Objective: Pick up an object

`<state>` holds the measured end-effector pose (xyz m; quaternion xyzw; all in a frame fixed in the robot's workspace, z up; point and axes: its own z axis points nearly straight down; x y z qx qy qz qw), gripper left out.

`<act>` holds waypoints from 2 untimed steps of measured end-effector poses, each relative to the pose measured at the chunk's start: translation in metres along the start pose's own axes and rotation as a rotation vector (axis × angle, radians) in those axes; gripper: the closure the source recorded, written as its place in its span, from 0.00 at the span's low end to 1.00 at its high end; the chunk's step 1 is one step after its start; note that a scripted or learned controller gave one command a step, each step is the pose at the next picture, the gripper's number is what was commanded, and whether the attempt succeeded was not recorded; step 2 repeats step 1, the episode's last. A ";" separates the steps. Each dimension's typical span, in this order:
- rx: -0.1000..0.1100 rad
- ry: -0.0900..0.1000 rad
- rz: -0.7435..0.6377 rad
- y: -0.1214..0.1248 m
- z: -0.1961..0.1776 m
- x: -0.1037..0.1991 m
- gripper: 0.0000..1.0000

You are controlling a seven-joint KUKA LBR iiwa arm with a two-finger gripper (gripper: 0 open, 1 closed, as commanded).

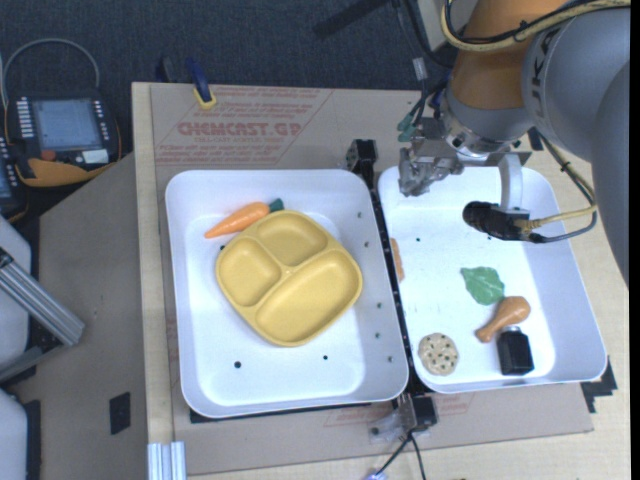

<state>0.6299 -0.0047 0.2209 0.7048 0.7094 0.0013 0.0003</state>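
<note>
Currently, arm: reaches in over the right bin (580, 298), wrist low.
End effector (420, 180): at that bin's far-left corner, nothing visible between it; width cannot be told.
Candidates: green leaf (483, 284), drumstick (503, 317), cookie (438, 353), black block (515, 352), all near the front, well apart from it.
Left bin (190, 298): yellow plate (288, 277), carrot (236, 219) touching its rim.

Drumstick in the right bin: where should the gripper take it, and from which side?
Probably the narrow shank of the drumstick, from straight above, fingers closing across it. It lies flat, slanting from the thick end at upper right to the thin end at lower left. The black block crowds its lower side and the leaf sits just above.
</note>
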 end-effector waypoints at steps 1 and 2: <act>-0.001 0.000 0.001 -0.001 -0.011 0.053 1.00; -0.001 0.000 0.001 -0.001 -0.011 0.053 1.00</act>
